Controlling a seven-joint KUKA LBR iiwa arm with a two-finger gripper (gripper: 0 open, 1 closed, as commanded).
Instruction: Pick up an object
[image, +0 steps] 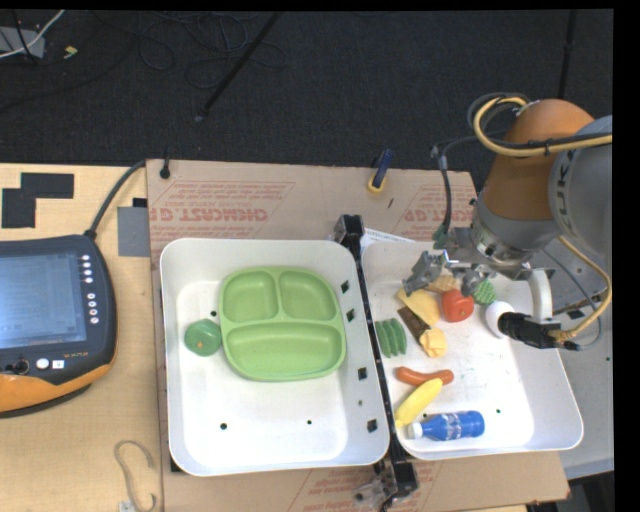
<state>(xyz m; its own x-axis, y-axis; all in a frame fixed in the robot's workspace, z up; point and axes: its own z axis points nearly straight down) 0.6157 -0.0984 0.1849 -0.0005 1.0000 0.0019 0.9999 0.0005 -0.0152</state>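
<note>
Over the right-hand shallow white plastic bin (560, 420), at its twelve o'clock end, the two-finger gripper (432, 270) hangs low among crowded toys; whether its pincer is wide or narrow I cannot tell. Just beside it lie a yellow wedge-shaped toy (420, 305) and a small red round toy (458, 306), so a descent could nudge one aside or pinch two at once. Toward six o'clock sit a yellow plastic banana (418, 400) and a blue-and-white bottle (450, 427). Across at nine o'clock, the left white bin (200, 440) holds a green divided plastic plate (282, 325).
</note>
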